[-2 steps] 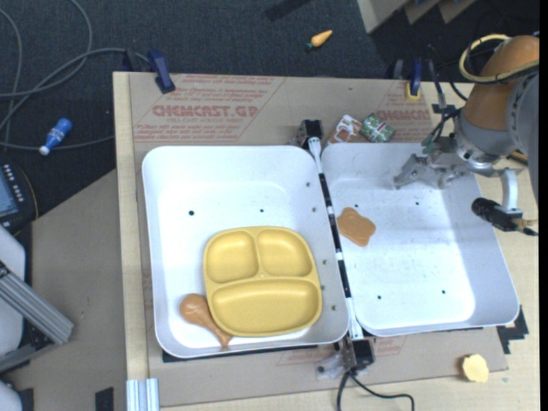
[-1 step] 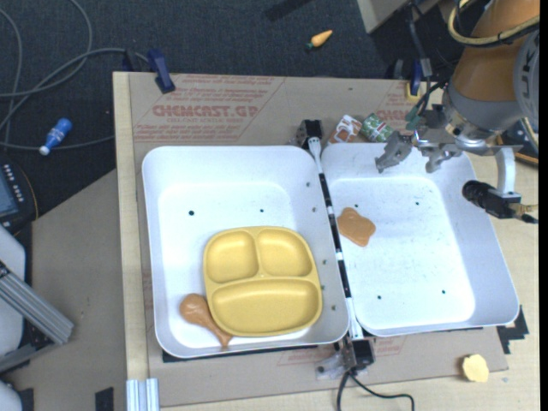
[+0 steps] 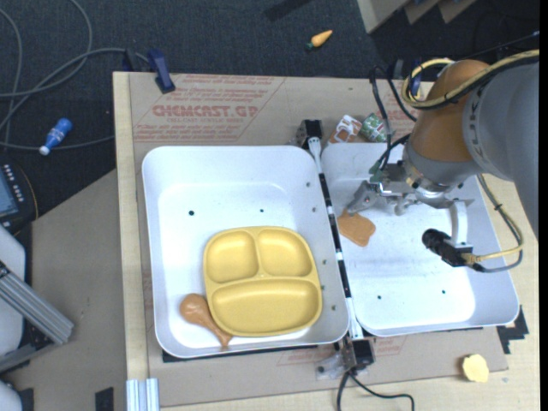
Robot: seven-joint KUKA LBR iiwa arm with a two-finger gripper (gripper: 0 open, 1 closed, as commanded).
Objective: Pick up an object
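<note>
Toast slice [image 3: 356, 229]: 1; yellow tray [image 3: 259, 279]: 1; bins [image 3: 171, 229]: 2.

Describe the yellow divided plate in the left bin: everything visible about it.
The yellow divided plate looks like smooth, slightly glossy plastic, a rounded rectangle with three compartments: two smaller ones at the far side and one wide one nearer the camera. All three look bare. It lies flat and right side up on the floor of the left bin, toward its near right corner. A tan drumstick-shaped toy rests against its near left edge.
</note>
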